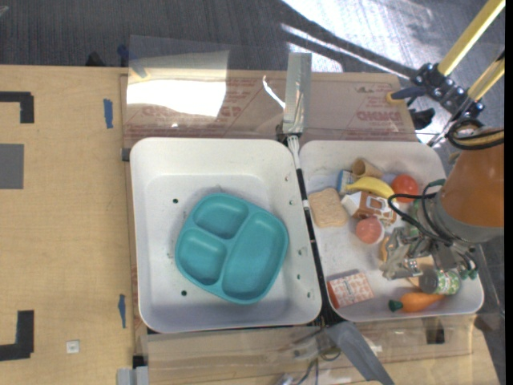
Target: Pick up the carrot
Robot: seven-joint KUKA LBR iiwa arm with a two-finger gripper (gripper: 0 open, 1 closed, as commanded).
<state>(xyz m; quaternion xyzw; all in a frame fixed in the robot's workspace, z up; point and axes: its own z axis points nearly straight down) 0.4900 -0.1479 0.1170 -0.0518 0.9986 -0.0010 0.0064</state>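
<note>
Camera view: carrot (418, 301) lying flat near front-right corner of right bin (474, 305), beside a small bottle (446, 282). Gripper (405, 257) hovering just above-left; jaw state impossible to tell. Best approached squarely across carrot's middle, avoiding bottle.

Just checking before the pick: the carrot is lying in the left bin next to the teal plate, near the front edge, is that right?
Not quite. The camera view shows the carrot in the right bin, near its front edge, not in the left bin. The teal plate sits alone in the left one, well apart from the carrot.
</note>
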